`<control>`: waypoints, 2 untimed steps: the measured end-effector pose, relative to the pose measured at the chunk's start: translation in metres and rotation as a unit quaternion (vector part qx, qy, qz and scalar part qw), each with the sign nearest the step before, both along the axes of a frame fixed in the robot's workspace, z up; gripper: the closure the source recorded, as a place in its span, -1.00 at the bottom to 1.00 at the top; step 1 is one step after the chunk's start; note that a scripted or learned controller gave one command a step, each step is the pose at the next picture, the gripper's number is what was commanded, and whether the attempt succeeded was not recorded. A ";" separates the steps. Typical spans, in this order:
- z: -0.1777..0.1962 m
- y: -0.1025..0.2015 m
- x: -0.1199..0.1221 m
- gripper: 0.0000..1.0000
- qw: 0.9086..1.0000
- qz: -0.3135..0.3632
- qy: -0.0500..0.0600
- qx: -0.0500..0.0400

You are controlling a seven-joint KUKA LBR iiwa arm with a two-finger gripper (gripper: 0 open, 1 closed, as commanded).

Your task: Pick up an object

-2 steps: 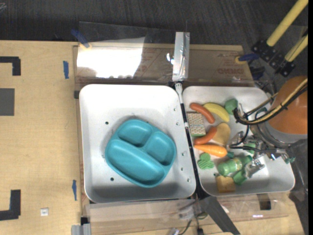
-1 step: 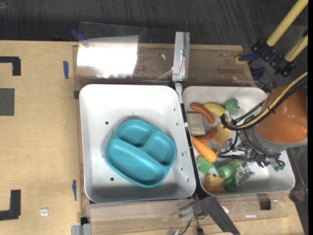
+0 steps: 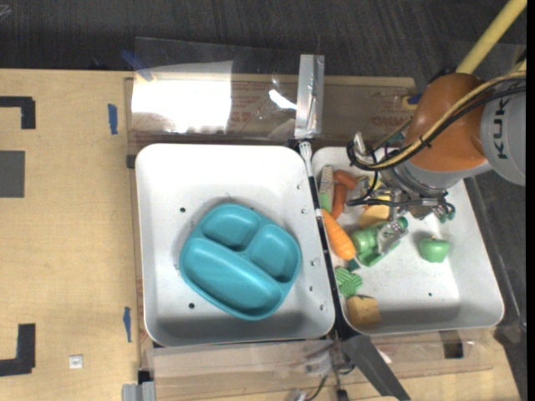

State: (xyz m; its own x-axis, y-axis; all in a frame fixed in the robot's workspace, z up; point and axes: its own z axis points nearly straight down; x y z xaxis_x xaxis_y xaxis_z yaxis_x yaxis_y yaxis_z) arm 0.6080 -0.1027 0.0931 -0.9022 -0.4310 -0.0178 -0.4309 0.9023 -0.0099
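While the gripper [image 3: 393,234] sits low in the right bin [image 3: 468,307] among toy food, I can't tell its state, so approx. the reach/grasp step; next needs a clean close on the green piece [image 3: 366,245] beside the carrot [image 3: 338,236], then lift.

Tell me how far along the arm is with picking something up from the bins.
Done: the arm has reached over the right bin, and its claw sits low among the toy food by the green piece and carrot. In hand: nothing visibly lifted. Left: a clear grasp and a lift. The teal tray lies in the left bin.
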 end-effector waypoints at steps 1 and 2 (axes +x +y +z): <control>0.014 0.000 0.002 1.00 1.000 0.000 -0.003 -0.001; 0.098 0.097 0.061 1.00 0.999 -0.039 0.002 0.004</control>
